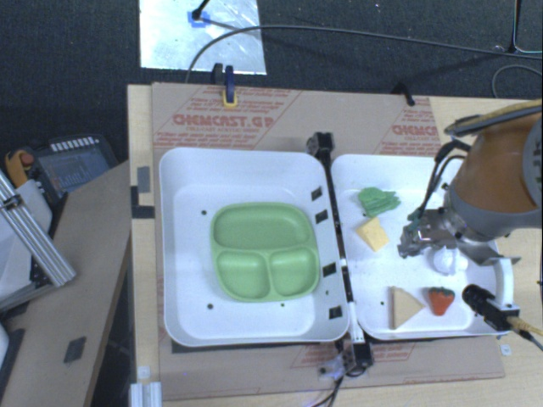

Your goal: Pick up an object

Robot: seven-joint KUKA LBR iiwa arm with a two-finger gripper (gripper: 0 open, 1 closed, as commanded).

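Observation:
In the right bin point(475, 166) lie a green leafy piece point(377, 200), a yellow cheese block point(372, 234), a tan wedge point(405, 305), a red strawberry point(439, 299) and a small white object point(444, 261). My gripper point(422, 239) hangs low over the middle of this bin, reaching in from the right. It is right of the cheese block and just left of and above the white object, which the wrist partly covers. Nothing can be seen held in it.
The left bin point(182, 227) holds a green divided plate point(261, 251). A black hinge strip point(333, 227) runs between the bins. A black part point(485, 305) of the arm overhangs the right bin's front right corner. A pendant point(72, 170) lies off the bench to the left.

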